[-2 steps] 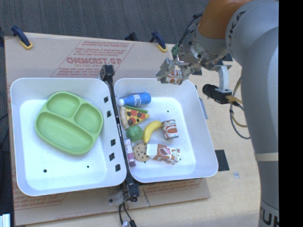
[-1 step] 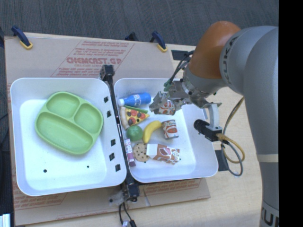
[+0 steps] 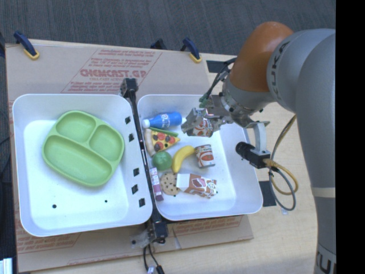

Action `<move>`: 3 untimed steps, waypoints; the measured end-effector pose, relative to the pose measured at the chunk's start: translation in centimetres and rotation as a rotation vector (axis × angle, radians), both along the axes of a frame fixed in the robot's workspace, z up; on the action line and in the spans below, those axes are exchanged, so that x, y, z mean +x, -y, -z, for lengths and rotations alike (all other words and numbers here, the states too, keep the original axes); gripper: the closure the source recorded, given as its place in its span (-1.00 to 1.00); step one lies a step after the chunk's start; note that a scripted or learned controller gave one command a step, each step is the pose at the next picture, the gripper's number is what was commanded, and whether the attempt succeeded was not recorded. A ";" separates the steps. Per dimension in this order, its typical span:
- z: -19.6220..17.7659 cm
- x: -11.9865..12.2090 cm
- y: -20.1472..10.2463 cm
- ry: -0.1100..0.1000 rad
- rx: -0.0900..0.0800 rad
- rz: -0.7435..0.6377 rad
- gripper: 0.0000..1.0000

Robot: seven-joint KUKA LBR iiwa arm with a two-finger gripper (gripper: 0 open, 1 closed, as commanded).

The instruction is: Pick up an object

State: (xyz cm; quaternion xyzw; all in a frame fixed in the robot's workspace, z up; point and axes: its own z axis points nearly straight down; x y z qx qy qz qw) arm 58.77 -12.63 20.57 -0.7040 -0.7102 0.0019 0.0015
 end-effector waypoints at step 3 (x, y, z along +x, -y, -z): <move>-3.0 -9.0 -3.4 0.001 0.000 0.003 1.00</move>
